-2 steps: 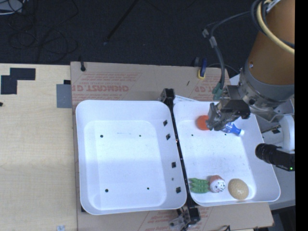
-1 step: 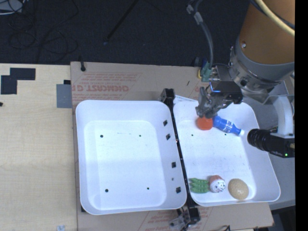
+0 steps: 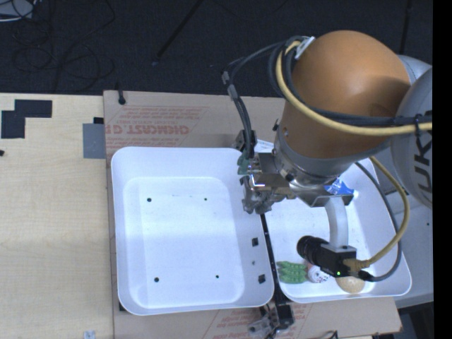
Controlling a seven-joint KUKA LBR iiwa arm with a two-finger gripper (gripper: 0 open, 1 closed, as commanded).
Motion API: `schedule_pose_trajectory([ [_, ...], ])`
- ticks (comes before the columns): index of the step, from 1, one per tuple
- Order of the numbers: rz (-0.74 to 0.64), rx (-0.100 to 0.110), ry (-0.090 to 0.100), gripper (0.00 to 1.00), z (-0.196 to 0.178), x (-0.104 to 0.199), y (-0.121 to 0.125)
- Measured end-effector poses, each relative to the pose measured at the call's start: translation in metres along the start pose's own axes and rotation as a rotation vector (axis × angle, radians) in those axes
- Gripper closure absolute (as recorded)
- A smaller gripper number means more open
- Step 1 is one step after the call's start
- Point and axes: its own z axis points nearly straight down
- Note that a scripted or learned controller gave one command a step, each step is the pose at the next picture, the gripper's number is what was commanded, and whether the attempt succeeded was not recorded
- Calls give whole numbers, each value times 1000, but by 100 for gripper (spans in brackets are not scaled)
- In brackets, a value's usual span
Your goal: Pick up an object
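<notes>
Mostly the writing is hard to read: the cardboard (image 3: 176, 119) beyond the right bin (image 3: 367, 232) carries red print that runs upside down and seems to say "CHEMCAST", though I cannot be sure of every letter. More red print shows on the cardboard at the right bin's near-left corner, cut off and too small to make out. On the grey arm (image 3: 424, 119) over the bin's right side the letters "UK" stand sideways, the rest lost at the edge. The orange band (image 3: 346, 83) bulks over the right bin's far half and hides that part of its floor. The gripper (image 3: 254, 193) sits at the right bin's left rim, above the seam with the left bin (image 3: 176, 157), and whether it is open or closed I cannot tell; nothing can be seen held in it. The loose things lie along the right bin's near wall: a green thing (image 3: 289, 272) toward its left corner, a pale ball (image 3: 317, 276) with reddish marks just right of it, partly covered, and a tan oval (image 3: 349, 284) farther right. A blue scrap (image 3: 341, 187) peeps from under the arm near the bin's middle, its shape unclear. The left bin's floor shows a few small dark dots.
</notes>
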Motion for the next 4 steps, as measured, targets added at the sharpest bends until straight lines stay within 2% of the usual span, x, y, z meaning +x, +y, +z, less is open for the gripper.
schedule_pose_trajectory([
  [1,-3,-8,2,100,31,80,1],
  [2,5,-11,2,0,29,77,2],
  [3,13,1,-3,0,145,-4,1],
  [4,10,-28,3,0,-4,-68,2],
])
